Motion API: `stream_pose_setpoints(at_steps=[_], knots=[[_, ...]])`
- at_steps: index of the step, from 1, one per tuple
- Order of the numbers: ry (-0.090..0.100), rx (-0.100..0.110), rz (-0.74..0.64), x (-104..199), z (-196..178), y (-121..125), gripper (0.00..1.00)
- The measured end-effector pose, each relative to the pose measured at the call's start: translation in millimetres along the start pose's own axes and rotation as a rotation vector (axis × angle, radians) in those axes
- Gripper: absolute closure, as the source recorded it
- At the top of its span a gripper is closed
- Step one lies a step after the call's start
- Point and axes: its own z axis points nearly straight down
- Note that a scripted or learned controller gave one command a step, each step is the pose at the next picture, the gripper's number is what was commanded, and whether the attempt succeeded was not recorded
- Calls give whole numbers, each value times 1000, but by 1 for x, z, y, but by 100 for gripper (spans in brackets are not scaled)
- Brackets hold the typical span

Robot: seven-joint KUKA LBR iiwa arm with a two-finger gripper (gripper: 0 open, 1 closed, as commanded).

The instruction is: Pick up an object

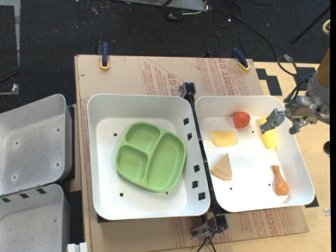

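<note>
The right bin (252, 206) holds a red tomato (241, 119), a yellow chunk (224, 138), a tan wedge (222, 168), an orange drumstick-shaped piece (280, 181) and a small yellow piece (269, 139). My gripper (283, 124) hangs over the bin's far right side, open, with nothing between its fingers. Its left finger (272, 121) sits just above the small yellow piece, partly covering its top end. The tomato lies a short way to the gripper's left.
In the left bin (105, 114) lies a green divided plate (151, 156). A black divider with clips (197, 151) runs between the bins. Grey trays (31, 140) sit off the bench at the left. Blue and yellow clamps (104, 56) hold the board's far edge.
</note>
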Motion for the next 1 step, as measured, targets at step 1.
stream_pose_setpoints(at_steps=[1], knots=[[-3, -11, -3, 0, -6, 2, 0]])
